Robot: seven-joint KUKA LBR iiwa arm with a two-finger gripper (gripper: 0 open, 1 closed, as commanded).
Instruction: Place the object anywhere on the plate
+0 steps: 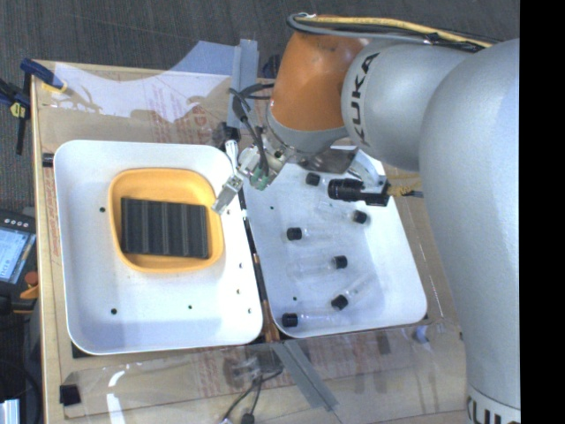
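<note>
Camera view: gripper at frame centre, above the yellow plate's right rim; finger state: cannot tell. Small capped objects lie in right bin. Risk: arriving empty-handed, nothing placed.

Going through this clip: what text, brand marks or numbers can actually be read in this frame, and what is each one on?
"KUKA": on the grey arm, running vertically beside its orange band; only partly visible.
Faint reddish print on the paper sheet behind the bins: too blurred to read.
Device screen at the left edge: too small to read.
</note>
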